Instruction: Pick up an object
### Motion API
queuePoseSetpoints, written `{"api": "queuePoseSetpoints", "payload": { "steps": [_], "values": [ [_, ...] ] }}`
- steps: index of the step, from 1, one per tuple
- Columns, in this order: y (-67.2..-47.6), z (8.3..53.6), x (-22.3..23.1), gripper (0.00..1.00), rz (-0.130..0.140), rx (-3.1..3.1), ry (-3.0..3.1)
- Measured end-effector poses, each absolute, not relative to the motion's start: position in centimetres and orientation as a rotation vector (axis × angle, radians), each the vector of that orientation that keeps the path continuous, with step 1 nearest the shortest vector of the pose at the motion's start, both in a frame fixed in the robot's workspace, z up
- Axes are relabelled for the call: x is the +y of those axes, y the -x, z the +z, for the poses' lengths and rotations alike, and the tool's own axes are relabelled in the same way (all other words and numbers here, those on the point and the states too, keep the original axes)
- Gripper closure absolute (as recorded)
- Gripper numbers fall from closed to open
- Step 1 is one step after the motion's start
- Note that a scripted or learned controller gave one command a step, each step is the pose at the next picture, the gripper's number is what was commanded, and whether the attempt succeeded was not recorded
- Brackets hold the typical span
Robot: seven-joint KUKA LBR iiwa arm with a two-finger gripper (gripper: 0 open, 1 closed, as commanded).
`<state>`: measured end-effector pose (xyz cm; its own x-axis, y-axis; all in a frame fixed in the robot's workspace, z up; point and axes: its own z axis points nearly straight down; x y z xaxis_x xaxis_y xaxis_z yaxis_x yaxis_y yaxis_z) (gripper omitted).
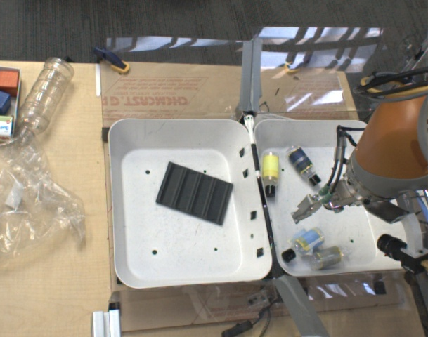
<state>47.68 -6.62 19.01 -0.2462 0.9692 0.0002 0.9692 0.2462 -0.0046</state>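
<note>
- Gripper (306,207) hung low over the middle of the right bin (354,128), pointing toward its left wall; fingers looked slightly parted with nothing seen between them, though too small to tell for sure.
- Reached in from the bench's right edge on the grey arm (393,146), its orange band above the wrist.
- Just beyond the gripper, toward the bin's left wall, lay a yellow bottle (270,170) with a dark cap, lengthwise, apart from the fingertips.
- Toward the bin's far edge, a dark blue cylinder (303,163) lay at a slant, near the yellow bottle but not touching it.
- Near the bin's front edge, a blue-labelled bottle (306,242) with a black cap, and just beside it a grey cylinder (327,257); contact between the two could not be told.
- In the left bin (122,209), a black ribbed slab (194,193) lay flat and tilted, a little toward the far-right of the bin's middle, well apart from every wall.
- Behind both bins, brown cardboard (164,93) with printed lettering lay flat on the bench.
- At the bench's far-left corner, a clear plastic bottle (43,93) lay on its side, next to a box of blue and orange blocks (3,93).
- Along the bench's left edge, crumpled clear plastic (27,202) lay spread out.
</note>
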Motion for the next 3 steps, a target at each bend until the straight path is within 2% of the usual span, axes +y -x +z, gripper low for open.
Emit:
{"api": "queuePoseSetpoints", "payload": {
  "steps": [1,2,3],
  "values": [
    [-47.7,9.1,-12.0,0.00,0.002,-2.565,1.810],
    [-47.6,9.9,-12.0,1.00,0.003,-2.561,1.814],
    [-48.1,19.1,-5.2,1.00,0.001,-2.562,1.819]
  ]
}}
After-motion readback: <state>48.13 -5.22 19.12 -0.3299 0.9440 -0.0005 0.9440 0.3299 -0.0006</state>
